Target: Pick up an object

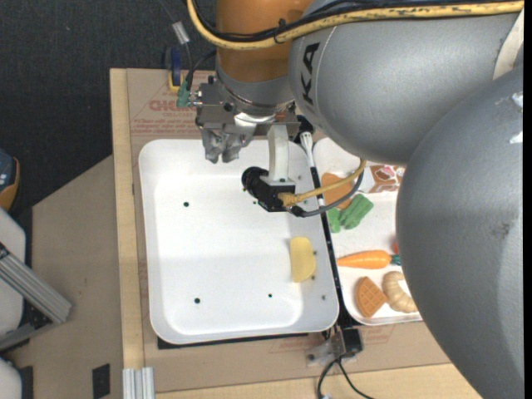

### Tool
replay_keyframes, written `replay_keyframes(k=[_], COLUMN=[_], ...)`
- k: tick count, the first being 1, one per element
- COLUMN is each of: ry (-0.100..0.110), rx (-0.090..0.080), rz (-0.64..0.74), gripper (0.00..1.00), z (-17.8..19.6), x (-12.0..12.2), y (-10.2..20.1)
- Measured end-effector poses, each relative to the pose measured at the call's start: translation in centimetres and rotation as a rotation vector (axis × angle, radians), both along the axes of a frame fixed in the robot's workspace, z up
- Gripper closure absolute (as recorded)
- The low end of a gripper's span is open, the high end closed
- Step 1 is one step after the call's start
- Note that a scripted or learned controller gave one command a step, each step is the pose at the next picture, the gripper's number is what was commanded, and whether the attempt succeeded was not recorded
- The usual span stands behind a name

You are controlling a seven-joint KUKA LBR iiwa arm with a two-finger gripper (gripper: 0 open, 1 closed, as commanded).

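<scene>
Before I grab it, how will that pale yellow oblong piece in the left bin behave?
The pale yellow oblong piece lies flat, so it probably won't roll. It looks like smooth moulded plastic, likely light and rigid, possibly slippery. It sits near the bin wall, which may crowd a grasp.

A robot lab or test cell: a big grey industrial arm (399,65) with loose cables (249,36) reaches over a plywood table (129,223) carrying two white bins (166,223) of toy food (366,260), with aluminium framing (33,285) and dark carpet (66,40) around it.
</scene>
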State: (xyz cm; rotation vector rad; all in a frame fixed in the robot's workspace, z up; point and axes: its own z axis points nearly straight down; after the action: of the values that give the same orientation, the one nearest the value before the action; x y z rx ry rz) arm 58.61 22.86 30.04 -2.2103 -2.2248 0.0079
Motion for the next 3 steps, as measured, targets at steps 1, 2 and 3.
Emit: replay_keyframes(k=[1, 2, 3], ry=[-0.004, 0.003, -0.008], rx=[-0.001, -0.002, 0.0], rz=[-0.005, -0.006, -0.008], gripper=[1.0, 1.0, 1.0], z=[-0.3, -4.6, -3.4], x=[0.5, -5.6, -5.2], y=[-0.4, -0.4, -2.2])
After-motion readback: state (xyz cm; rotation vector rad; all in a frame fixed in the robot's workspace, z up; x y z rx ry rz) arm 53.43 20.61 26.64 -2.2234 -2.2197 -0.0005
